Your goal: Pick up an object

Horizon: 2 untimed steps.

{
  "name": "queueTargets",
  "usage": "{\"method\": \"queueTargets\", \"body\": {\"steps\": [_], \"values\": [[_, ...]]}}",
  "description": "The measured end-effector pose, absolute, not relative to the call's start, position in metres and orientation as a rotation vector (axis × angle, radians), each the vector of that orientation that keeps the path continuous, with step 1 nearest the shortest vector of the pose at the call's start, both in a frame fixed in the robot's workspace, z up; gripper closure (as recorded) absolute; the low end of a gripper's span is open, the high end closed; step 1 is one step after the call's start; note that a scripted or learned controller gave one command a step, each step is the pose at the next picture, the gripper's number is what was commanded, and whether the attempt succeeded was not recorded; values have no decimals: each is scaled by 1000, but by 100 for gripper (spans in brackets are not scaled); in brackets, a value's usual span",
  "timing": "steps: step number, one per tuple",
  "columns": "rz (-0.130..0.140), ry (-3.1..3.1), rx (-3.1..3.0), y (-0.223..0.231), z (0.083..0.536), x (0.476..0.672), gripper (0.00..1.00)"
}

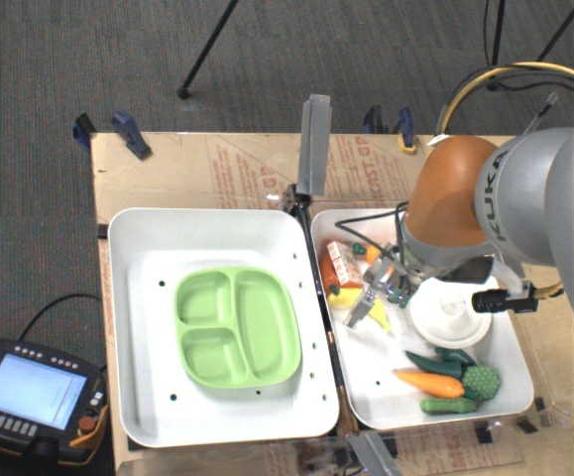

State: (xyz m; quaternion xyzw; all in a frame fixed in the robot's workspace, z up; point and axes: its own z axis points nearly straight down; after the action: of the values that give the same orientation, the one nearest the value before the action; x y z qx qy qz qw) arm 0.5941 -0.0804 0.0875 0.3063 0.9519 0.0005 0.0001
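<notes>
Grey carpet lay behind the bench; the right bin (524, 385) held the clutter. The gripper (371, 305) hovered low over a banana (346, 298), just left of its tips; its grasp couldn't be judged.

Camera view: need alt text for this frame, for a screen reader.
A grey and orange robot arm's gripper reaches into the right white bin among toy foods, beside a white bowl and a carrot. The left white bin holds a green divided plate.

Red print on the cardboard sheet (247, 167) under the bins, upside down. Too blurred to read, possibly a repeated logo.
</notes>
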Motion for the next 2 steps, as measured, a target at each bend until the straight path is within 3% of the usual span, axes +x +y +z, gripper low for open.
{"method": "queueTargets", "body": {"steps": [1, 2], "values": [[2, 2992, 955, -80, 98, 595, 100], [9, 2940, 1082, 5, 193, 585, 100]]}}
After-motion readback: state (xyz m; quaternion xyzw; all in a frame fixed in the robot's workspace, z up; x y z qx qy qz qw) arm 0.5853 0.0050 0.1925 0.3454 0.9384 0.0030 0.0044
